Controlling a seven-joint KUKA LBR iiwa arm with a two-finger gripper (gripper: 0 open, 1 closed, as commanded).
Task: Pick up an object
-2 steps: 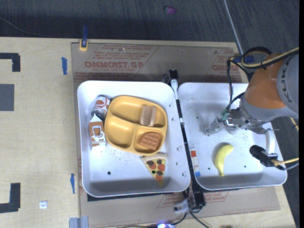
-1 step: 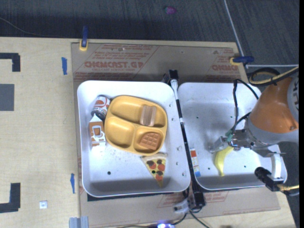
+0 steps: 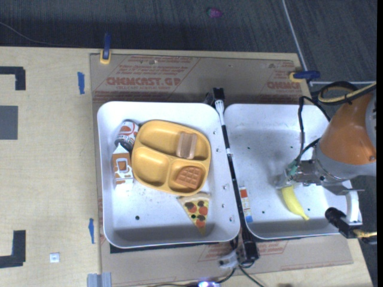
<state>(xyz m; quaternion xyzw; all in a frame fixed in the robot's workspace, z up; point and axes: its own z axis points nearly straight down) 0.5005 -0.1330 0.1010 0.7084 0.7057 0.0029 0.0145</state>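
Wooden bench [image 3: 48,178], two shallow white bins. Left bin [image 3: 111,220]: we list a yellow sectioned plastic tray [image 3: 157,154], toy pizza slice [image 3: 197,210], small orange-and-white carton [image 3: 121,167]. Right bin [image 3: 263,142]: curved yellow banana [image 3: 294,202] near the front wall, directly beneath the gripper [image 3: 299,175]; its grip we cannot tell.

A pale wooden bench [image 3: 48,178] with black tape marks fills the left and middle, carrying a brown printed cardboard sheet [image 3: 197,73] held at its far corners by blue clamps [image 3: 106,46]. Beyond the bench lies dark grey carpeted floor [image 3: 149,11], dimly lit.
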